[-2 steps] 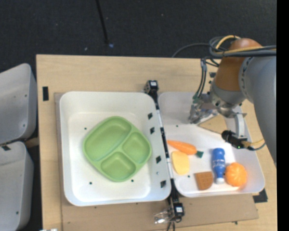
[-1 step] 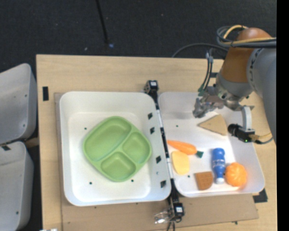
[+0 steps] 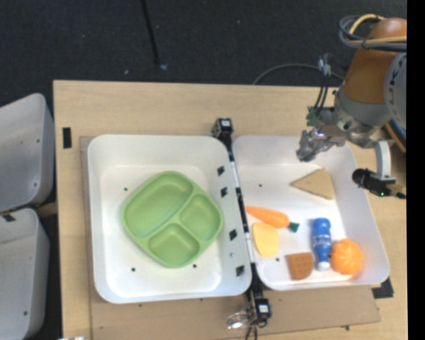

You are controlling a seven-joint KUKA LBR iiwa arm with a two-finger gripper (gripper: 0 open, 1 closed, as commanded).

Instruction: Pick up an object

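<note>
Camera view: the pincer (image 3: 313, 146) hangs over the right bin's (image 3: 269, 154) far edge. Can't tell its state, honestly. Closest grab is the tan wedge (image 3: 316, 184), just beside it at about 6 o'clock, long axis running 3-to-9. Carrot (image 3: 268, 217) sits farther out, around 7.

The fingertips of the small metal two-finger gripper (image 3: 313, 147) are too small and blurred for their spacing to be made out. The grey arm with the orange band (image 3: 372, 69), up and to the right of the fingers, is cut off by the frame edge. Far left of the fingers, two pale grey curved panels (image 3: 14, 154) are cropped by the left edge.
</note>
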